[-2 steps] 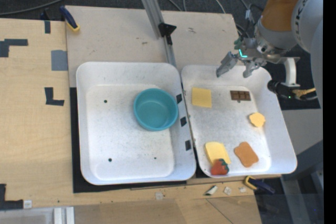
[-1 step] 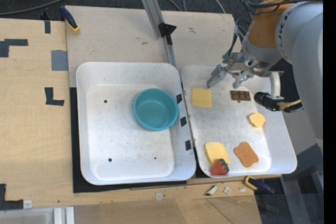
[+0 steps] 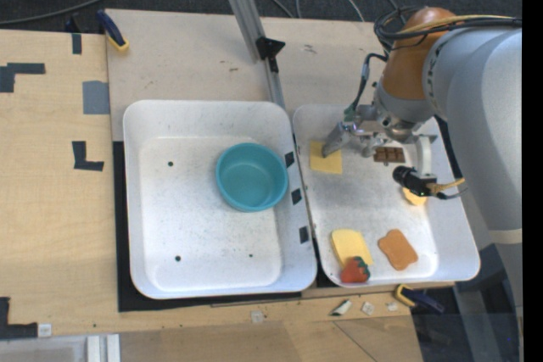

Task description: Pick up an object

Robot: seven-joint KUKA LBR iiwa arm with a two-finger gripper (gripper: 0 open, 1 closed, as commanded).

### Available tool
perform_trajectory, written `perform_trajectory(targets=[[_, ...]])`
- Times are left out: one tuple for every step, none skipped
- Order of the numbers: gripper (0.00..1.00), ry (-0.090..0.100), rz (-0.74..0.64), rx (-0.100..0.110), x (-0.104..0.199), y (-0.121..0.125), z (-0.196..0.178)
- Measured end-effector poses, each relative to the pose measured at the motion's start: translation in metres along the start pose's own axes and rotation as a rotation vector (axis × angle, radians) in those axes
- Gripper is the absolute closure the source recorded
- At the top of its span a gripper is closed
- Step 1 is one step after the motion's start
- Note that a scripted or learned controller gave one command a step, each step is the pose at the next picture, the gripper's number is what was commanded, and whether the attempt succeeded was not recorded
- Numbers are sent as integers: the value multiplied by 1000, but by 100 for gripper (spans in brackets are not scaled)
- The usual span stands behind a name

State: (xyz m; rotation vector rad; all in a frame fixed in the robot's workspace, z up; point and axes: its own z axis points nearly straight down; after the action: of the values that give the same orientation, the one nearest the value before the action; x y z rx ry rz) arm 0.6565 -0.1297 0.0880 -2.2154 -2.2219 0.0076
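Tool point(image 3: 338, 142) low in the right bin point(image 3: 454, 267), tips at the yellow square point(image 3: 327, 160); grip width impossible to tell, nothing visibly held. Leftward, blue bowl point(image 3: 251, 175) in the left bin point(image 3: 144, 267). Rightward, brown block point(image 3: 389, 155), yellow slab point(image 3: 349, 244), orange piece point(image 3: 397, 249). Apparently the reach step; next, closing squarely on the square, then lifting.

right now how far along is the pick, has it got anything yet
Done: the arm has reached into the right bin, with the gripper low by the yellow square piece. In hand: nothing visibly held. Left: grasping and lifting; the orange piece, strawberry and blue bowl lie untouched.
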Motion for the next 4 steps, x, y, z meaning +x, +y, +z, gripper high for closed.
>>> perform_trajectory(targets=[[0, -1, 1, -5, 0, 0, -1], [100, -1, -1, -4, 1, 0, -11], [100, 0, 2, -9, 1, -7, -57], [100, 0, 1, -10, 4, 1, -103]])
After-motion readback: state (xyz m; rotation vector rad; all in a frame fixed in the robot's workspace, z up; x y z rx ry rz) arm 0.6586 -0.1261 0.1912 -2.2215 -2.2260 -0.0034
